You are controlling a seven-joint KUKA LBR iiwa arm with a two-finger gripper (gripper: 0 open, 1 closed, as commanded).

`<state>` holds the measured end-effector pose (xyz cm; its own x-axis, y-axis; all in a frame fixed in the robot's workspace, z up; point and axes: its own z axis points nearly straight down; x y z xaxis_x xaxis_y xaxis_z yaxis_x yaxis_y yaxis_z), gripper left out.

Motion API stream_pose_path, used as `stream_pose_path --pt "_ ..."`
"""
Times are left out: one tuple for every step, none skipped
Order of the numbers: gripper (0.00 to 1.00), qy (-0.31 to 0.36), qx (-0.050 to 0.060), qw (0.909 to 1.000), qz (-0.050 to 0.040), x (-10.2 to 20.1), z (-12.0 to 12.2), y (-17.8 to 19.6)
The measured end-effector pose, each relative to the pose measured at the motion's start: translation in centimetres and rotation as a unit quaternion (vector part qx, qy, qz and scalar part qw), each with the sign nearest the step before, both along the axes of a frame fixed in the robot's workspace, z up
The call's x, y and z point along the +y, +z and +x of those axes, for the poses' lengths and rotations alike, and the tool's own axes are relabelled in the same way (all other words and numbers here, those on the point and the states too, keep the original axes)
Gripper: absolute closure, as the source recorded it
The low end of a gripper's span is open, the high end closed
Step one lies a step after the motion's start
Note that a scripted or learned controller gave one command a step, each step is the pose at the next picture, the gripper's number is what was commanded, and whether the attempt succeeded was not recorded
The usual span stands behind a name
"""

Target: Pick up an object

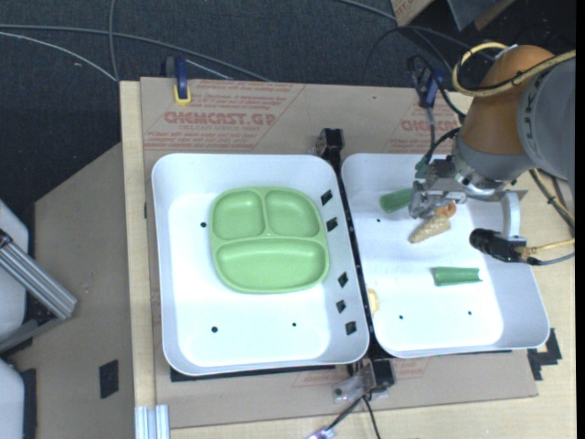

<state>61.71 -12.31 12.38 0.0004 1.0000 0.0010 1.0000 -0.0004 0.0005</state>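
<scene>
A: Where the grey arm [539, 117] comes in from the right edge of the frame, what is its end doing?

B: The gripper [431, 199] sits over the upper left part of the right bin [512, 327], pointing down into it. The orange band [498, 108] shows just above it, toward the upper right.

A: Is it open or closed? Has it got anything?

B: I cannot tell. From this slant its tip is a small cluster of metal, and nothing is plainly clamped in it.

A: What lies near it, then?

B: A tan piece [430, 230] lies on the white floor just below the gripper in the frame, tilted, its upper end right at the tip. Whether the two touch I cannot say. A small green piece [395, 201] lies just left of the gripper, near the bin's left wall.

A: Anything else in that bin?

B: A green block [455, 276] lies flat lower down, near the middle, well apart from the gripper.

A: And the other bin?

B: The left bin [183, 318] holds a pale green divided plate [270, 263], with two small sections above and one long section below. It sits in the upper middle of that bin.

A: What are the bins on?

B: A brown board [228, 112] with red print, with a blue clamp [183, 79] at its upper left edge.
</scene>
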Motion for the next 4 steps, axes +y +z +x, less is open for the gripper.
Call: stream_pose_path --pt "1.00 0.001 -0.004 1.0000 -0.0010 0.7 0.9 5.9" --pt "1.00 0.001 -0.002 1.0000 -0.0007 0.7 1.0 8.4" --pt "1.00 0.003 0.001 1.0000 0.0012 6.3 -1.5 9.5" --pt "1.00 0.003 0.002 1.0000 0.0012 10.4 -3.2 10.2"
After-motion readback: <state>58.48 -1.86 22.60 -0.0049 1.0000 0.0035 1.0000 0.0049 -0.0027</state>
